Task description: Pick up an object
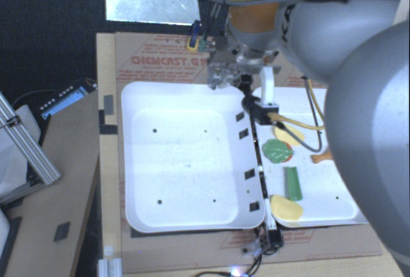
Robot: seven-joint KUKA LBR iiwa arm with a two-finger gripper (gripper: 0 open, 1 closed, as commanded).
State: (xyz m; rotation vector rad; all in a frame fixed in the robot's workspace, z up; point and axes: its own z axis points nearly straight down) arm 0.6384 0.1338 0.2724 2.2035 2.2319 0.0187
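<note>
My gripper [230, 77] hangs over the far rim of the left bin [138, 141], close to the divider between the two bins. The grey arm and its orange band cover the upper right. In the right bin [333, 208] lie a round green piece [277, 151], a green stick [293, 183], a yellow lump [286, 208] at the near corner, a pale yellow piece [289, 133] and an orange piece [320, 156] partly under the arm. Nothing is seen held by the gripper.
A row of black clips [250, 173] runs along the divider between the bins. A cardboard sheet [160, 58] lies under both bins. Yellow cables [301, 123] trail over the right bin. A metal frame [25, 147] stands at the left.
</note>
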